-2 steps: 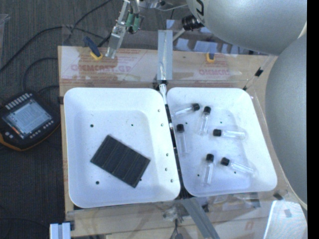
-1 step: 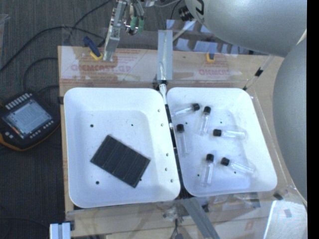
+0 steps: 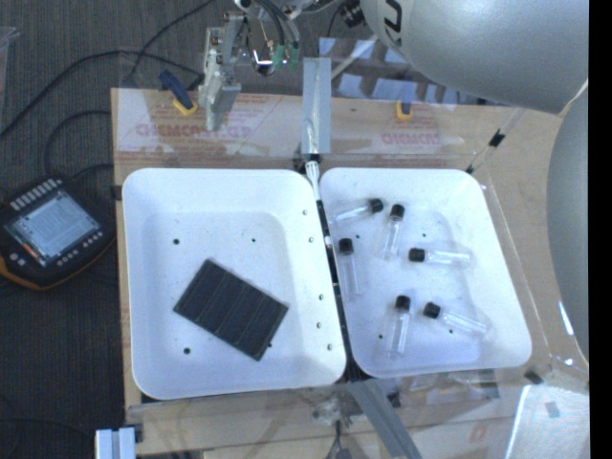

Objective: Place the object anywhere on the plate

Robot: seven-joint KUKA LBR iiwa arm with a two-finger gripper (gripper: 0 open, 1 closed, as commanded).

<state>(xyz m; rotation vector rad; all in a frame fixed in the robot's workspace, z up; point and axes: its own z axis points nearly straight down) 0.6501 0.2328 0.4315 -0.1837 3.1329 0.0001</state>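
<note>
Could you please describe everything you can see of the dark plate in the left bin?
The dark plate is a flat, thin rectangle, nearly black and matte, with faint parallel grooves across its face. It lies flat on the floor of the left bin, turned at a slant, toward the bin's near side. Nothing rests on it, and the gripper hangs well beyond the bin's far rim.

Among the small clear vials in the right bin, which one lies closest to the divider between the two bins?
The vial at the right bin's left edge, its black cap pointing up in the camera view. The other five vials lie farther right.
</note>
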